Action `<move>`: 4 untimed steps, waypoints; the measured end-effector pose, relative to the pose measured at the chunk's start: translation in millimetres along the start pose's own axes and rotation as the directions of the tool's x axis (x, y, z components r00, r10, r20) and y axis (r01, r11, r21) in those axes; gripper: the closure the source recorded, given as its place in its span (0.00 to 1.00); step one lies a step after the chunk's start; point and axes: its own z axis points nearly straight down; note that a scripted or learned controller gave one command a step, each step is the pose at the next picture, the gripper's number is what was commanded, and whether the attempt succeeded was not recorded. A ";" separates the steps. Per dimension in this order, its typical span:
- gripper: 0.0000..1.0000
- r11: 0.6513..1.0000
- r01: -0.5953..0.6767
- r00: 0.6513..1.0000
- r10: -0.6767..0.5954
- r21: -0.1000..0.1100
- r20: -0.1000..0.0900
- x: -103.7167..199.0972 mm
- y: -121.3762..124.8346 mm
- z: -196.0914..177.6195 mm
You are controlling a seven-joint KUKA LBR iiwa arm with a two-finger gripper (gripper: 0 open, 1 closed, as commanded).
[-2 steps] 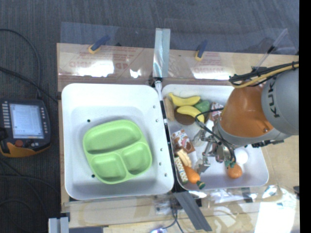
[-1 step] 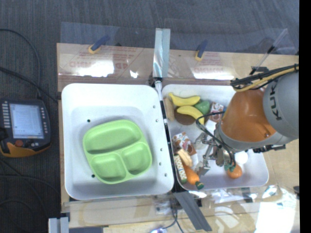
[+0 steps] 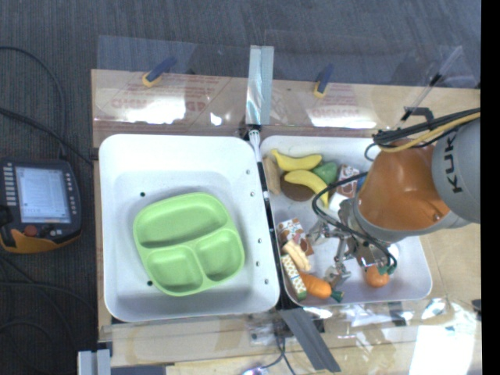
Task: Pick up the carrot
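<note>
Arm (image 3: pixel 402 194) bent down over right bin (image 3: pixel 406 287)

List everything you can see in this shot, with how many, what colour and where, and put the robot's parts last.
Bins: two, white, side by side on the bench.
Tray: one, green, three compartments, in the left bin.
Bananas: two, yellow, at the back of the right bin.
Carrot: one, orange with a green top, at the front of the right bin.
Orange item: one, at the front right of the right bin, too small to identify.
Other small items: several, mixed colours, in the right bin.
Pendant: one, grey and orange, left of the bench.
Clips: two, blue and yellow, on the back edge.
Arm: one, grey and orange, over the right bin.
Gripper: one, metal, above the bin floor right of the carrot.
</note>
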 end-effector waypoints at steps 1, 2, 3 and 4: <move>0.00 0.887 0.462 0.887 -0.462 -0.005 -0.002 -11.9 -12.3 0.8; 0.00 0.998 0.060 0.998 -0.060 -0.007 -0.013 -13.5 -21.6 2.0; 0.00 0.918 0.397 0.918 -0.397 -0.015 -0.010 -52.7 -47.8 4.1; 0.00 0.791 0.612 0.791 -0.612 -0.001 -0.004 -41.1 -13.3 0.7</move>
